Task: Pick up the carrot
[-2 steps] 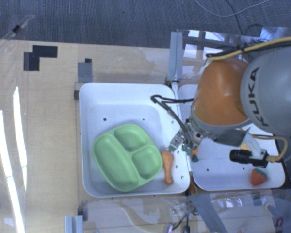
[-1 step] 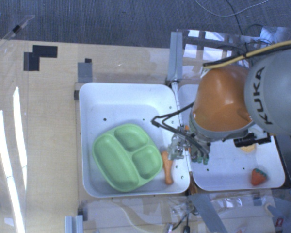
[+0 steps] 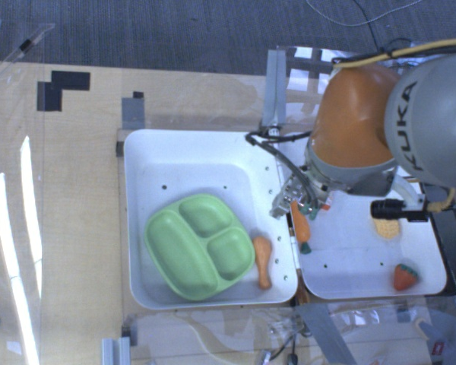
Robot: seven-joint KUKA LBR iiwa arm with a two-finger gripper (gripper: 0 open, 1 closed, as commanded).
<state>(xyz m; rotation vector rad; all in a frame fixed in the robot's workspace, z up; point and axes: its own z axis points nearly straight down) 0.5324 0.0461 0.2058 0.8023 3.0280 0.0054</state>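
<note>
The grey two-finger gripper (image 3: 299, 207) pinches a slender orange carrot (image 3: 299, 227) by its upper end, hanging over the right white bin's (image 3: 365, 284) left edge; a green sectioned plastic plate (image 3: 200, 245) lies in the left white bin (image 3: 182, 154).

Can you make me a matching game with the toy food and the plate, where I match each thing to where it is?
Things:
1. green plate
2. carrot
3. strawberry
4. chicken drumstick

Places:
A. near corner of the right bin
B. at the gripper, over the right bin's left edge
C. middle of the left bin
D. left bin, just right of the plate

Pairs: 1-C, 2-B, 3-A, 4-D
</note>
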